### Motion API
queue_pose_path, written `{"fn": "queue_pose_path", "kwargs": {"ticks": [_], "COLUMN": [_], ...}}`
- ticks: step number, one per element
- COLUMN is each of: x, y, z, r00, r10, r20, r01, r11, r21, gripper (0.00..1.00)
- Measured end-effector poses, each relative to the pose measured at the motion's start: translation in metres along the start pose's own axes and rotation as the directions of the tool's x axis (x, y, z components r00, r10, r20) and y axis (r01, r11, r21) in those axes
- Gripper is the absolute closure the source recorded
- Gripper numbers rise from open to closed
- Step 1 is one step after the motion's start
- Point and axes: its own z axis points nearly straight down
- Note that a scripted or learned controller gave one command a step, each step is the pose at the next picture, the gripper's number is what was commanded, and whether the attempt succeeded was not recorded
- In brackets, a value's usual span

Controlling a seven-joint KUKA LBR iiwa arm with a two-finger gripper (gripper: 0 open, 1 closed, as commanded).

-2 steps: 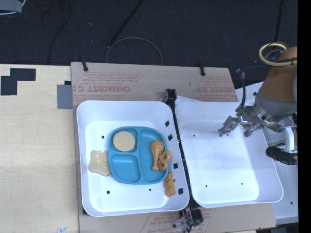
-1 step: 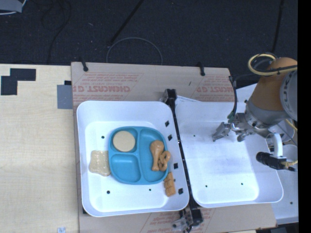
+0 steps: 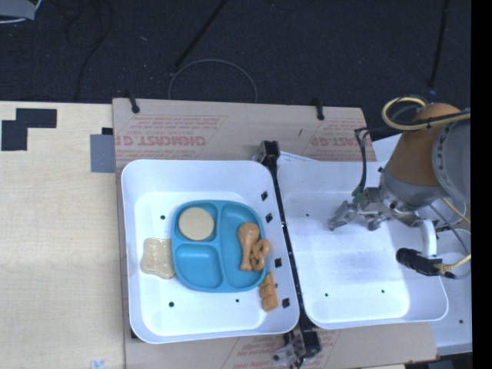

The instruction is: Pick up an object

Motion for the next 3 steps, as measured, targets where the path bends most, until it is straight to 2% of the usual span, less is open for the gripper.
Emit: {"fn": "queue_pose_path", "kwargs": {"ticks": [1, 2, 3], "x": [-0.001, -0.003, 0.001], "y": [0.0, 0.008, 0.004], "z": [-0.012, -0.058, -0.102], "r00": [1.0, 1.0, 1.0], "r10": [0.001, 0.0, -0.001], "r20": [0.001, 0.001, 0.001], "r01": [-0.001, 0.0, 0.001], "r11": [1.0, 1.0, 1.0], "r21": [-0.001, -0.006, -0.006], "gripper": [1.0, 1.0, 1.0]}}
